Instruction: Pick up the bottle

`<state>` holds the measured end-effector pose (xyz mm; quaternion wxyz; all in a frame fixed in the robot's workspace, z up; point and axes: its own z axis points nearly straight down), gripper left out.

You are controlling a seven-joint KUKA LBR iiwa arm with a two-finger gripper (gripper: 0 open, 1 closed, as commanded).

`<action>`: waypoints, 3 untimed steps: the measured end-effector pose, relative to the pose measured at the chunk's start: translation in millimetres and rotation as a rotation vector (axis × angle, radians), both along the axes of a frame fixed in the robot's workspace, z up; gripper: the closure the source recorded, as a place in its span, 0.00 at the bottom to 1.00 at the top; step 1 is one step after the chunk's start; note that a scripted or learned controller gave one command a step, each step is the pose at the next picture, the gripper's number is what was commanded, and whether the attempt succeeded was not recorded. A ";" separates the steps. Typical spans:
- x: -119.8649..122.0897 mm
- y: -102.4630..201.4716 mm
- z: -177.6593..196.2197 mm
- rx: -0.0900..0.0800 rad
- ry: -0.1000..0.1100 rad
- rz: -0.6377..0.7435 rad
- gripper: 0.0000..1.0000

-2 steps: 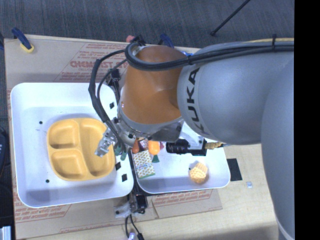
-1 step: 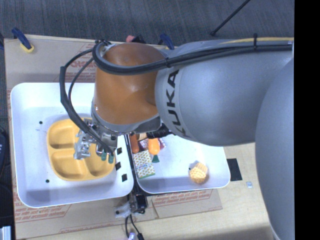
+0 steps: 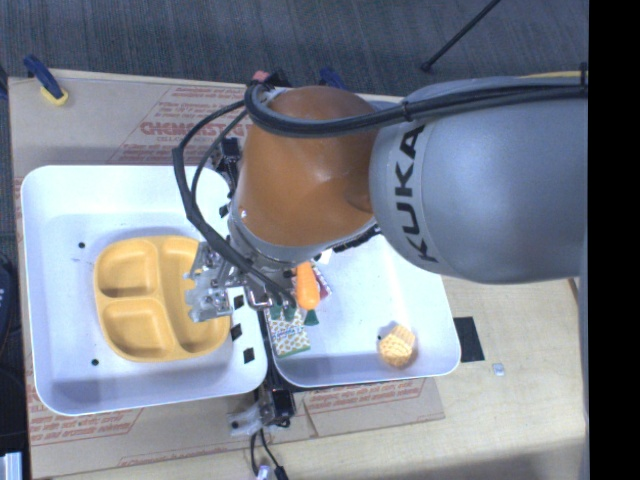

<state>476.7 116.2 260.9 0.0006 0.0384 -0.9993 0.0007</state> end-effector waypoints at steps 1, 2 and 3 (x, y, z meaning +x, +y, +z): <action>3.5 -30.1 -17.5 0.000 0.000 0.013 1.00; 6.5 16.9 -20.3 0.001 -0.002 -0.021 1.00; 4.5 -36.7 -3.0 0.001 -0.004 0.120 1.00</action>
